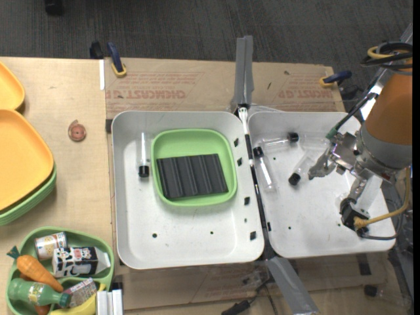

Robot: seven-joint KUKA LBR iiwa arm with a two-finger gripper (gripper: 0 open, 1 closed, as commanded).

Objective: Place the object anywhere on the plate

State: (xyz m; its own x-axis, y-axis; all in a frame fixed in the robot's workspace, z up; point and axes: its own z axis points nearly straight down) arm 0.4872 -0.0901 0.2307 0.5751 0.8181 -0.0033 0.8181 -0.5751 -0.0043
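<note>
At the far left of the bench lie stacked orange and green trays, and below them a green bowl holds toy groceries — a small can, a carrot, a bottle. A small round reddish disc sits alone on the wood beside the trays.

The left bin carries a green plate near its upper middle, and a dark ribbed rectangular pad lies flat on that plate, slightly tilted. Just left of the plate, apart from its rim, a clear tube with a black cap lies on the bin floor, cap toward the near side.

Across the divider, the right bin holds more clear tubes (all black-capped): one lies close along the left wall, one rests near the far wall, and another lies slanted toward the middle.

The gripper hangs low over the right bin's right half, just beside that slanted tube — the arm with its orange band rises behind it. Whether the claw is wide, narrow or holding anything cannot be told from this angle. Blue clamps grip the cardboard at the far edge.
</note>
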